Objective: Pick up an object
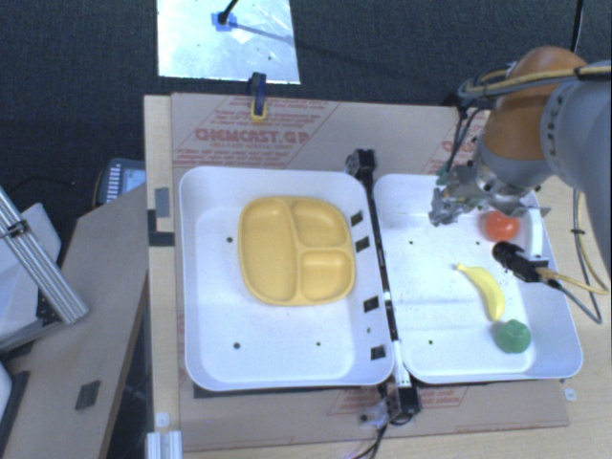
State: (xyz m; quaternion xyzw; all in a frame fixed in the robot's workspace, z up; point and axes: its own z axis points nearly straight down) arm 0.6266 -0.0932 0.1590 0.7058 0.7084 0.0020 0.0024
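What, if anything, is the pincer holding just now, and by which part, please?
Nothing seems held: the pincer is over the floor of the right bin, apart from the red fruit and banana.

Yellow banana [482, 291], green lump [513, 336], orange ball [501, 225], apart in right-hand bin [430, 285]

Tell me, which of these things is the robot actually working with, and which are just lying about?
Part of the job: end effector, banana, green item, orange-red ball, right bin.

Probably just lying about: yellow divided plate in the left bin, silver sheet, yellow clip.
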